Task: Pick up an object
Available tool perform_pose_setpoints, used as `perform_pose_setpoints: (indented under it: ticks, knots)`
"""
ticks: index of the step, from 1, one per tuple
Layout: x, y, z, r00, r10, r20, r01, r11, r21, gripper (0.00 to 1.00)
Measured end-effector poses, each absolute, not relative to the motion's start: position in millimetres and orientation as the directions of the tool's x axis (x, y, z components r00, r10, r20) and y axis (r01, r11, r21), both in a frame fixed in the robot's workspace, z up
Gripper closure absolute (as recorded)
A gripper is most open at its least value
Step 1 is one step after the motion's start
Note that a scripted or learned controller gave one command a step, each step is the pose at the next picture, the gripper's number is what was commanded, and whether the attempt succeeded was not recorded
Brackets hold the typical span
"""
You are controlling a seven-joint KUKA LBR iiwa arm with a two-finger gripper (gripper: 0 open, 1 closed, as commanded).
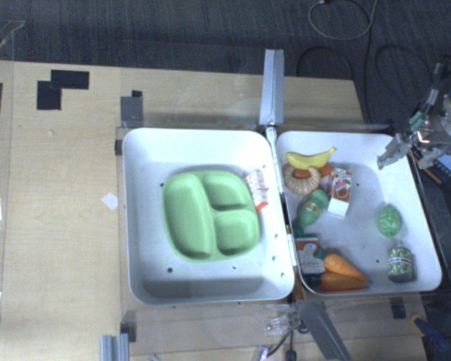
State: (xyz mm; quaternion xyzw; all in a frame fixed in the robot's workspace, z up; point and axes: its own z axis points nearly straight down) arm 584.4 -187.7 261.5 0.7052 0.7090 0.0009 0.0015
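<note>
Lowest in the camera view, the orange carrot (341,266) lies well down-left of the gripper (395,150), which hangs over the right bin (364,136)'s upper right corner, grasping nothing. Approach seems in hand; next, pick a target such as the green ball (389,220) below and descend.

camera view | fixed overhead (slanted) | takes in left bin (135,224), right bin (425,258)

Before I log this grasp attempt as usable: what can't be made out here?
- Gripper: small and blurred at the right bin's upper corner; finger state unreadable.
- Arm: cut off by the frame's right edge.
- Can label: too small to read.
- Packet: partly hidden under the green tray's rim.
</note>
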Motion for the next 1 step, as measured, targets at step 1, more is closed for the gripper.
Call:
perform_pose_setpoints:
  ticks: [1]
  knots:
    - [598.9,-173.6,125.9,-0.239,0.971,-0.006,0.971,0.239,0.013,0.00]
